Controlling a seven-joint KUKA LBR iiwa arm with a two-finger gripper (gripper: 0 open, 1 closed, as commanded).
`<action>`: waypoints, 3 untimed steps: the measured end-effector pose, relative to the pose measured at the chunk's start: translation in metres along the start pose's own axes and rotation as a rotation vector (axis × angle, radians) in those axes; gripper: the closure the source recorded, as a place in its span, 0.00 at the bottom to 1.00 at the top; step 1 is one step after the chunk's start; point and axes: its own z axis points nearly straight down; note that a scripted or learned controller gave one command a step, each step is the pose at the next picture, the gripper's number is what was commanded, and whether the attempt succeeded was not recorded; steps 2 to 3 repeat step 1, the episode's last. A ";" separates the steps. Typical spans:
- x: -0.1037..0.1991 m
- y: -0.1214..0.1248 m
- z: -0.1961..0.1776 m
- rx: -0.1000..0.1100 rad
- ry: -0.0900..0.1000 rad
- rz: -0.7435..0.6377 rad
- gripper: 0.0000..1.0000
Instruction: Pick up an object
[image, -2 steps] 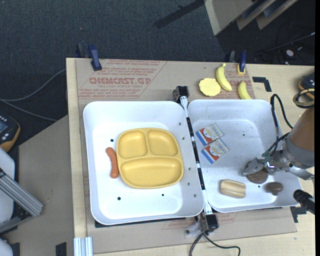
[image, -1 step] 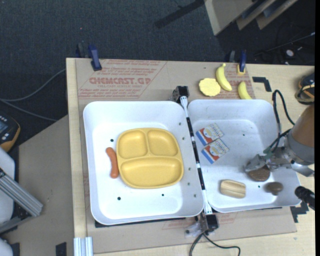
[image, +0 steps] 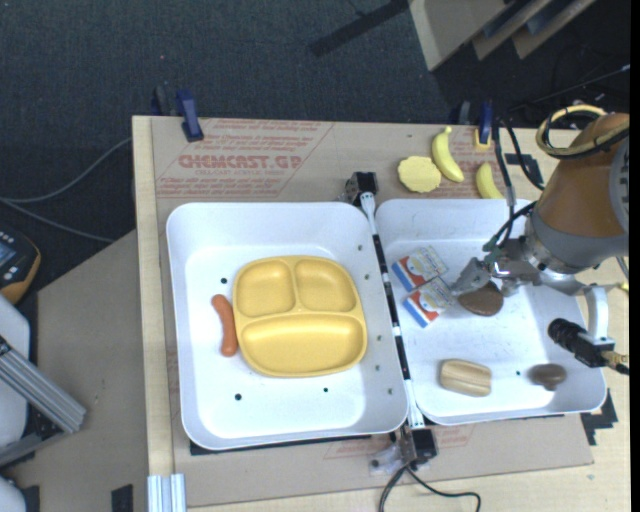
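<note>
**Gripper low in the right bin**

While my arm (image: 585, 190) reaches in from the right, my gripper (image: 470, 283) sits low in the right bin (image: 570, 405), just above a brown disc (image: 484, 302) and beside a red, white and blue packet (image: 420, 288). Whether it is apart or together I cannot tell. A tan bread roll (image: 465, 377) and a brown lump (image: 547, 376) lie nearer the front. Across the divide, the left bin (image: 200, 400) holds a yellow divided plate (image: 298, 315) with a sausage (image: 226, 324) beside it.

Tray (image: 300, 330) in left bin (image: 190, 300); sausage (image: 226, 325) just left of it.
</note>
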 end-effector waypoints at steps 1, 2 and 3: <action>0.076 0.016 -0.044 0.001 0.001 0.000 1.00; 0.076 0.016 -0.044 0.001 0.001 0.000 1.00; 0.076 0.016 -0.044 0.001 0.001 0.000 1.00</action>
